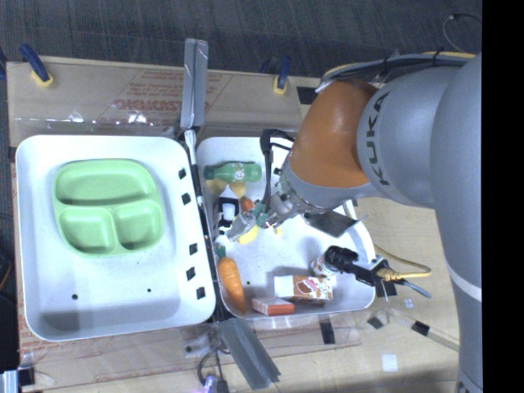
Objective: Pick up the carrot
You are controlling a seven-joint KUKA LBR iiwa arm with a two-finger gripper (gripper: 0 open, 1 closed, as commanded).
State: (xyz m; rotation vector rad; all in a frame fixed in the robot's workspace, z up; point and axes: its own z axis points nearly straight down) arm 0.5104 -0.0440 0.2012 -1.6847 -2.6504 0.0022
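The orange carrot [232, 283] lies in the right bin [360, 234], against its left wall near the front corner. My gripper [248, 222] hangs low over the middle-left of that bin, above a small clutter of things and a short way behind the carrot. It is apart from the carrot. The big grey and orange wrist hides the bin's back right part.
A green bottle [234, 172] lies at the back of the right bin. A yellow piece [248, 235] and a black-and-white item [227, 213] sit under the gripper. Small cartons [304, 288] and a flat orange box [272, 306] lie at the front. The left bin [33, 219] holds a green divided tray [108, 205].
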